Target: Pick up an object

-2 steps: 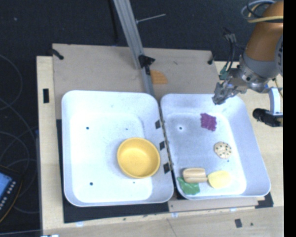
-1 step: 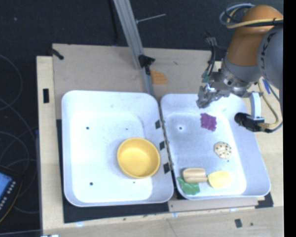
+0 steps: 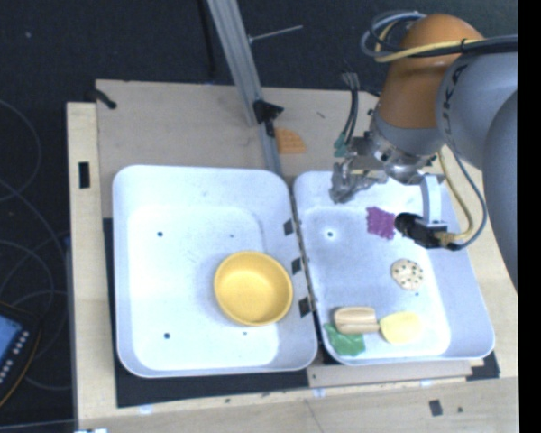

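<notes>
Right now my gripper hangs over the right bin's far-left corner; whether it's apart or together, I cannot tell. Tan roll lies lengthwise left-to-right.

a yellow bowl sits upright in the left bin. in the right bin lie a purple piece, a spotted cookie, a tan roll, a yellow lump and a green bit.
</notes>
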Tool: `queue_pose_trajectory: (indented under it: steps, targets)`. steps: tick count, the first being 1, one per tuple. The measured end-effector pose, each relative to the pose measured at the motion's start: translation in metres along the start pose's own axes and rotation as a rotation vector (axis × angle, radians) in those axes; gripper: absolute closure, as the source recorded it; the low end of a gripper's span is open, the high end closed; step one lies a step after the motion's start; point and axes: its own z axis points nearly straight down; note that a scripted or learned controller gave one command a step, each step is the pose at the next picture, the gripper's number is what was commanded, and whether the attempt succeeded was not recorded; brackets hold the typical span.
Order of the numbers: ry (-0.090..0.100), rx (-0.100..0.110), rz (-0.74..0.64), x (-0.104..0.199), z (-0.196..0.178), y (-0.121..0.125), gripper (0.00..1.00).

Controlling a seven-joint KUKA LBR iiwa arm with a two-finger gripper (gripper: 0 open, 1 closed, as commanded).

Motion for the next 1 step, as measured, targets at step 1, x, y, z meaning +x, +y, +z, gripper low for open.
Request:
queue_pose_trajectory:
  steps: [1]
  targets:
    - [0.001, -0.003, -0.001, 0.0477, -0.0153, -0.0054, 1.00]
